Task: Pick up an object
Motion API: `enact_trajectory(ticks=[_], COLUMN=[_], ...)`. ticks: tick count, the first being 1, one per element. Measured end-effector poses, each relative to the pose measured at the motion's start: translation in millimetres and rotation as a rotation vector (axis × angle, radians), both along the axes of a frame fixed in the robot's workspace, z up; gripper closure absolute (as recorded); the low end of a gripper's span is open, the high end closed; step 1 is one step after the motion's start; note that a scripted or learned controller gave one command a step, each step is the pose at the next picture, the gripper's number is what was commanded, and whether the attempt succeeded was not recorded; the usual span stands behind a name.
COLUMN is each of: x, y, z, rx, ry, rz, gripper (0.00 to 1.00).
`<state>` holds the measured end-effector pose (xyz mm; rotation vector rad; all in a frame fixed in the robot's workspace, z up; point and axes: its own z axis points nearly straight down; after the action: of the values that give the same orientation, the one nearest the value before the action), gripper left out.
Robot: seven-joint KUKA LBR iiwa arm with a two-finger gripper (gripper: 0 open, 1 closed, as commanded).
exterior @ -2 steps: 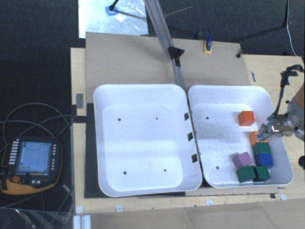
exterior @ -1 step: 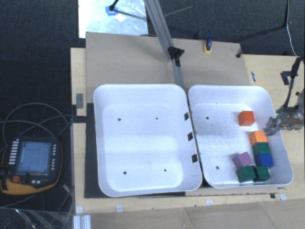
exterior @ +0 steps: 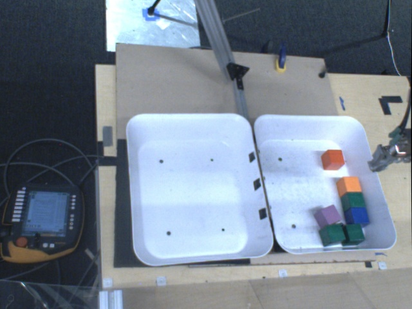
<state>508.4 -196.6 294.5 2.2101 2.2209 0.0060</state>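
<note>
with gripper [exterior: 386, 156] parked just outside the right bin [exterior: 302, 131], finger state unreadable, and blocks ahead, the orange cube [exterior: 332, 159] nearest, risks clipping the bin wall or nudging the tightly packed cluster [exterior: 344, 214].

Premises: a robotics laboratory. Evidence: a teach pendant [exterior: 42, 223] with trailing cables lies on dark carpet [exterior: 45, 76] at nine o'clock; a plywood desk [exterior: 187, 82] carries two white bins [exterior: 193, 124] at centre; a tripod leg [exterior: 215, 28] stands at twelve o'clock; black tape markers [exterior: 389, 102] sit at two o'clock.
</note>
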Motion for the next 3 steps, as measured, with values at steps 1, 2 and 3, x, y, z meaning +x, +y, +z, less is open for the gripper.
enact_trajectory(ticks=[1, 2, 3], x=[-7.8, -4.1, -5.7], y=[54.3, 106.8, 167.7], z=[-0.3, 0.2, -5.4], rx=[0.004, 0.004, 0.005], ry=[0.005, 0.005, 0.006], rz=[0.005, 0.006, 0.007], gripper=[1.0, 1.0, 1.0])
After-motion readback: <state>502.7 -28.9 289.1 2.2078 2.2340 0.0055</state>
